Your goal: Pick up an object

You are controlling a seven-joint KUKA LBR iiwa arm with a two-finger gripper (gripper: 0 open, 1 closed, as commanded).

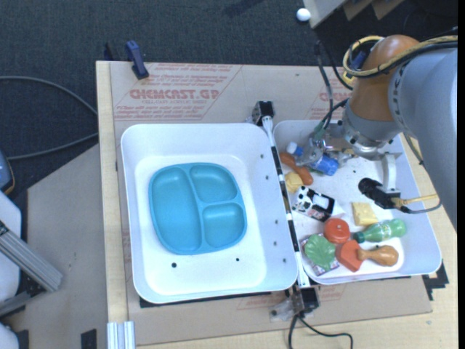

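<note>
Arm: your grey arm with its orange band [381, 64] reaches in from the right and bends down over the far end of the right bin.
Claw: your claw [320, 145] sits low among the toys at the far left of the right white bin [421, 257]; you cannot tell whether it is apart or together, since wrist and cables cover it.
Near the claw: a small blue block [326, 166] lies just beside it, with an orange carrot-shaped toy [297, 173] next to that.
Other toys: a black and white cow-patterned piece [312, 204], a yellow cheese-like wedge [363, 213], a green plastic bottle [381, 231], a red tomato-shaped toy [336, 230] and a green leafy toy [319, 249] lie nearer the camera.
Left bin: the left white bin [138, 144] holds a turquoise divided plate [197, 206].
Bench: both bins rest on your bench [182, 89].
</note>
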